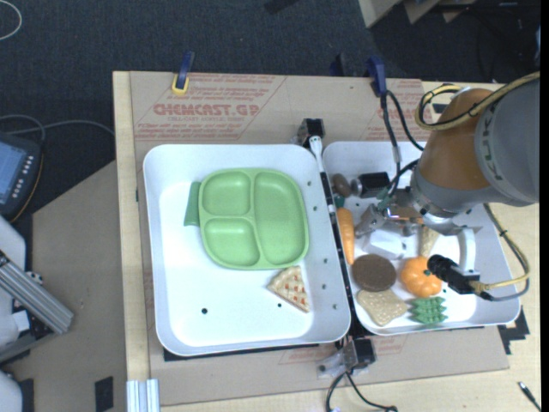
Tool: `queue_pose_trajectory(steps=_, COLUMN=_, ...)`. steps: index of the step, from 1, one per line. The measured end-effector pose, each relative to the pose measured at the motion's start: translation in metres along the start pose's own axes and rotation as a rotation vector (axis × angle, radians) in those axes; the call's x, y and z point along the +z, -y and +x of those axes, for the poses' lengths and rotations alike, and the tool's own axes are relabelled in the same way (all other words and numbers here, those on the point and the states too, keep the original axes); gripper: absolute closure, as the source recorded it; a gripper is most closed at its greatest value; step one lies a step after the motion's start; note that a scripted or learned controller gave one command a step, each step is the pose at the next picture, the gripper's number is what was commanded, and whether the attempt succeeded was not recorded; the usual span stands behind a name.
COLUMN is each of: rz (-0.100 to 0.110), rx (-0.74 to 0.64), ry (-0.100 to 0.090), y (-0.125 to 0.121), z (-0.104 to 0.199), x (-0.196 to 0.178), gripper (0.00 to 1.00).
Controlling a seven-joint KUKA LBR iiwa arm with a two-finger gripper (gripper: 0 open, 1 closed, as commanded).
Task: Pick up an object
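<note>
My gripper (383,219) reaches down into the right bin (502,312), near its middle, below the grey arm with the orange band. Its metal tip hangs just right of an orange carrot (345,235) and above a brown round disc (375,273). An orange fruit (416,277), a tan cracker (382,307) and a green leafy piece (429,310) lie at the front of that bin. A small brown item (341,184) sits at the bin's back left. Nothing shows between the fingers.
The left bin (171,256) holds a green divided plate (253,217) and a waffle-patterned wedge (292,288) in front of it. A pale yellow piece (426,241) lies beside the arm in the right bin. The two bins meet at a narrow rim.
</note>
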State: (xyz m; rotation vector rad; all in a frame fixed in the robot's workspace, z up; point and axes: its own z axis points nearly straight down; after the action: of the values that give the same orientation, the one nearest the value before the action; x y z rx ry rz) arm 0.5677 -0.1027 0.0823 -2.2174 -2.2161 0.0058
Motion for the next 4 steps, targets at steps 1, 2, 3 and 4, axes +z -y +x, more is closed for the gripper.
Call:
queue_pose_trajectory(steps=1, rz=-0.004, rx=0.001, ry=0.000, y=0.000, z=0.000, x=-0.002, gripper=0.00)
queue_pose_trajectory(steps=2, rz=-0.007, rx=0.002, ry=0.001, y=0.000, z=0.000, x=-0.013, gripper=1.00)
queue_pose_trajectory(steps=3, rz=-0.013, rx=-0.001, ry=0.003, y=-0.004, z=-0.002, x=-0.076, gripper=1.00)
queue_pose_trajectory(steps=4, rz=-0.014, rx=-0.002, ry=0.004, y=-0.005, z=0.000, x=-0.120, gripper=1.00)
